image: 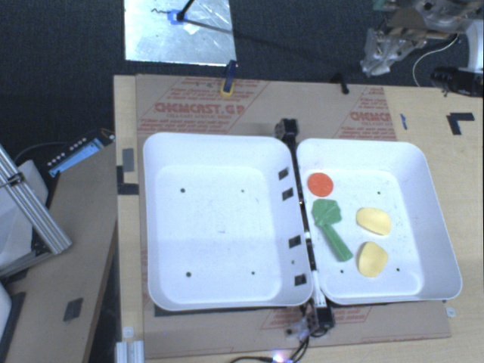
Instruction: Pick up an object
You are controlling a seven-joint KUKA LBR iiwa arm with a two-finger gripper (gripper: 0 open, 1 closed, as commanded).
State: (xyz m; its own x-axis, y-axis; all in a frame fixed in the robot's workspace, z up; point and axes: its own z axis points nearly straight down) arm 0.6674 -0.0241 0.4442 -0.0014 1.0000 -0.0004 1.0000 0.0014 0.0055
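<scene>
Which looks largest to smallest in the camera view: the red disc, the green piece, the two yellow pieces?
1. green piece
2. upper yellow piece and lower yellow piece, too alike to rank
3. red disc

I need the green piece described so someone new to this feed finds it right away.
Look in the right-hand white bin, along its inner wall beside the divider. Just below the small red disc lies the green piece, a broad head tapering into a slanted handle. It is the sole green, elongated item; the yellow lumps to its right are rounded.
</scene>
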